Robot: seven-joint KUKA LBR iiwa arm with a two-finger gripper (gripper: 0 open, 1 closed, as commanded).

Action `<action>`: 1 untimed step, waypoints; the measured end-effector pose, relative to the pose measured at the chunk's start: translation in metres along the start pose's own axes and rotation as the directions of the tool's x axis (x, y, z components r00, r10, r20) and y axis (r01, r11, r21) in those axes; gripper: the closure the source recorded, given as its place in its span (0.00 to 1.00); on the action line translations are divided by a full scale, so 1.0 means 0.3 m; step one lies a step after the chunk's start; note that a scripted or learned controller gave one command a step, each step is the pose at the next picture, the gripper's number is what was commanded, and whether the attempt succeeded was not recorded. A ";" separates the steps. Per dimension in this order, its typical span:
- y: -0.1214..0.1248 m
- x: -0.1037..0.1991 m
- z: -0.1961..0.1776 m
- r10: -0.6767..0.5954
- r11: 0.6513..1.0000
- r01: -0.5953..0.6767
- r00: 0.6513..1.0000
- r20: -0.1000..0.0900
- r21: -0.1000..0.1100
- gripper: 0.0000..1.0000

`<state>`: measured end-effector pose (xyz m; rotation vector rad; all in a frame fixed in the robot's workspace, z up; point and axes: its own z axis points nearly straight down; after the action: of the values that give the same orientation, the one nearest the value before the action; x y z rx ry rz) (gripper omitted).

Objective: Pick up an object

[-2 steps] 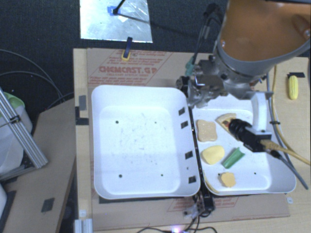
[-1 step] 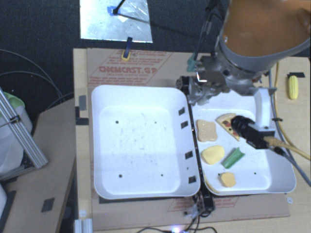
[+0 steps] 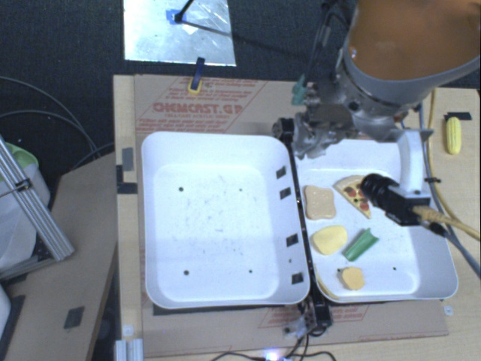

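The right bin (image 3: 432,277) holds several small things. A tan toast-shaped piece (image 3: 319,201) lies near its left wall, with a pizza slice (image 3: 352,192) just to its right. Closer to the front are a pale yellow lump (image 3: 329,239), a green stick (image 3: 361,244) and a small orange-yellow piece (image 3: 352,278). My gripper (image 3: 310,140) hangs over the bin's back left corner, behind the toast piece and above it. Nothing is visibly held there. The grey and orange arm (image 3: 406,36) covers the back of the bin.
The left bin (image 3: 161,164) stands beside the right one, and their walls meet at a row of black clips (image 3: 289,216). A yellow corn-like thing (image 3: 453,134) lies on the bench at the far right. A metal sheet (image 3: 179,19) lies beyond the cardboard base.
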<state>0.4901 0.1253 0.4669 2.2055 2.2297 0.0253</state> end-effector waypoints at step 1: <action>-0.017 0.204 0.339 0.002 1.000 -0.002 1.000 0.009 0.024 1.00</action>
<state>0.4858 0.1872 0.3656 2.2152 2.2347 -0.0110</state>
